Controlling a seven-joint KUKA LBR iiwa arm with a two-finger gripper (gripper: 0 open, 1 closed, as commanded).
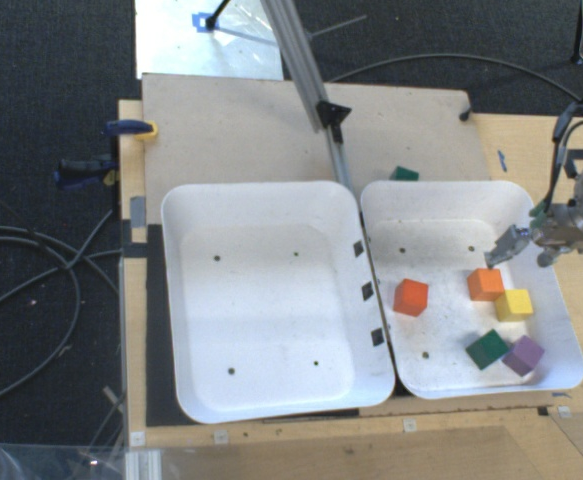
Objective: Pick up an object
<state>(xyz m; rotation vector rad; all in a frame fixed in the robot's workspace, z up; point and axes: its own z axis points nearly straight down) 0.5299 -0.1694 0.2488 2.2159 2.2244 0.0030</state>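
Over the right bin's (441,208) right edge hangs the gripper (511,246) — half cut off, fingers too blurry to tell open or closed. Just below sit blocks: orange (485,284), yellow (514,304), green (487,349), purple (523,354) — red (410,297) apart.

The arm enters at the right edge of the frame, a little above mid-height. Only its far end is visible: a grey wrist assembly with a curved dark cable looping above it, and a hint of orange at the very edge. From the wrist the claw (504,251) stretches leftward and slightly down toward the frame's centre-right. Its metallic fingers (511,240) taper to a tip that points down-left. The fingers appear close together, but the view is too small and slanted to tell whether they are parted or closed. Nothing is visibly between them.
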